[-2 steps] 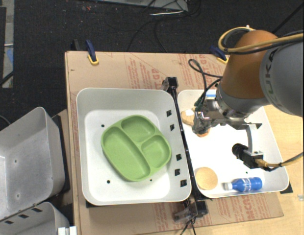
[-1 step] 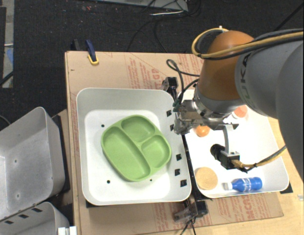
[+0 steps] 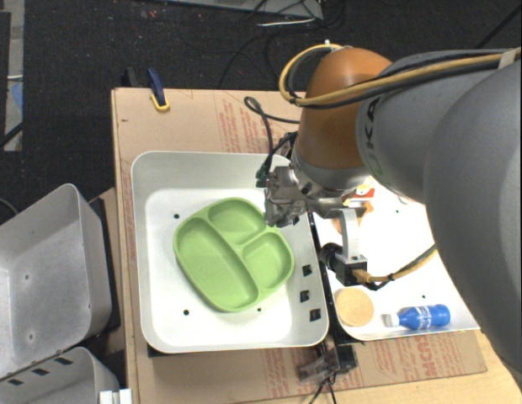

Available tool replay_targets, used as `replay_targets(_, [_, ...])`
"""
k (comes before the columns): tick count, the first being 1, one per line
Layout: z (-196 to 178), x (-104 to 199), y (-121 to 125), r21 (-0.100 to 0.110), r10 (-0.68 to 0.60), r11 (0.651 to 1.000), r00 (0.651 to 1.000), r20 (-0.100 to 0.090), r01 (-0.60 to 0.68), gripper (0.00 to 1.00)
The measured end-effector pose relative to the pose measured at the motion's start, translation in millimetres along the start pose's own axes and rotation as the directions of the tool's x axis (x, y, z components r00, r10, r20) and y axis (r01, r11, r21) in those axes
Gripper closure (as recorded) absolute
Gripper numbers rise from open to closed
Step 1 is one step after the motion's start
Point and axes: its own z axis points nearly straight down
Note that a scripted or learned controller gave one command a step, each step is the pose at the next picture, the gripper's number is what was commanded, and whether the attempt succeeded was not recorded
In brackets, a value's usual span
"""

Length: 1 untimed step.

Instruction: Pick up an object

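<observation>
Camera view: arm (image 3: 429, 133) sweeps in from 3 o'clock, orange band (image 3: 337, 108) over bins' divide. Gripper (image 3: 280, 211) down at plate's 1 o'clock rim, touching or just above, cannot tell which; claw state hidden, cannot tell. Green plate (image 3: 231, 255), three compartments, flat in middle of left bin (image 3: 156, 225). Right bin (image 3: 396, 234): tan disc (image 3: 356, 307) at 6 o'clock edge, blue bottle (image 3: 423, 316) lying just beside it at 3 o'clock.
</observation>
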Motion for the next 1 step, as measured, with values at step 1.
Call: replay_targets(1, [-0.5,-3.6,-0.4,0.001,0.005,1.000,1.000,0.002,-0.005,0.00])
